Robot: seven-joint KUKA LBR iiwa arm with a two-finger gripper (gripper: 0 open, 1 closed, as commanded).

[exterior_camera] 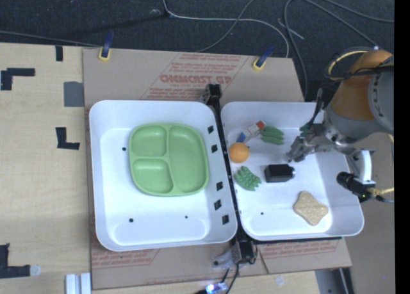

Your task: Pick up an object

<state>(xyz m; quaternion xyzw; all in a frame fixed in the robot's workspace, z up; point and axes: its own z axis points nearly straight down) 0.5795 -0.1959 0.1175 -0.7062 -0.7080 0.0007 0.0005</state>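
Camera view: cardboard [192,72] reads "CHEMCAST GP"; hand [298,151] above right bin [346,222], grip state unclear.

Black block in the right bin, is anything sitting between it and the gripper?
Nothing visible. The gripper hangs just above and right of the black block, with bare bin floor between them.

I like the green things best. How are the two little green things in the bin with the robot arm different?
The upper green piece lies near the top of the right bin, beside a small red, white and blue item; the lower green piece lies by the bin's left wall, just below the orange ball. The upper one is a darker green; the lower one looks brighter. Both are small, ridged and lie flat.
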